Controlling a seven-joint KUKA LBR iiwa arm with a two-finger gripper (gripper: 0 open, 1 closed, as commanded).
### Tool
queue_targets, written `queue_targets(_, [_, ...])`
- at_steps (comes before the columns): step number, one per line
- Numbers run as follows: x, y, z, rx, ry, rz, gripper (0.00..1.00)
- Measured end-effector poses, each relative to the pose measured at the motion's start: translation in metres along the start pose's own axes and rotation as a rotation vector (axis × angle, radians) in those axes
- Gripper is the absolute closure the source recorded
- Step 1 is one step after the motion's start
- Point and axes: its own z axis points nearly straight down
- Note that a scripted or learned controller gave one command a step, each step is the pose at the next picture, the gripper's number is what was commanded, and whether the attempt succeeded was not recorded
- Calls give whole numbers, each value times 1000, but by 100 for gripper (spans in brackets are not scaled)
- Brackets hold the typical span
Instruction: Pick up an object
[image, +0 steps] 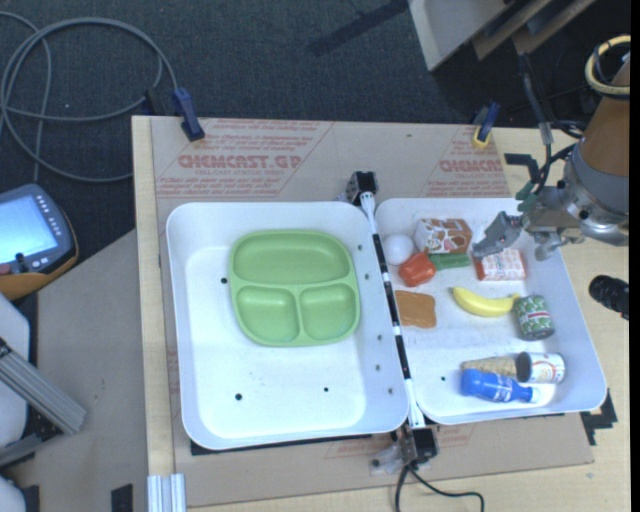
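My gripper (522, 241) hangs over the back right part of the right bin (580, 340), open, its two fingers spread with nothing held between them. Just below and in front of it lies a small red and white carton (500, 265). A picture-printed box (443, 235) is to the gripper's left, with a green strip (452, 261) at its front edge. Further forward are a yellow banana (483, 302) and a green can (534, 316). The grey arm with its orange band (605, 150) reaches in from the right.
The right bin also holds a white ball (399, 248), a red pepper-like toy (417, 268), a brown bread slice (415, 309), and a blue and white bottle (505, 386) near the front. A green sectioned tray (295, 285) sits in the left bin (200, 380).
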Motion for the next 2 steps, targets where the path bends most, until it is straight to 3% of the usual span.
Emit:
queue_targets(1, [-21,23,98,2,0,1,0])
queue_targets(2, [-7,31,181,0,0,0,0])
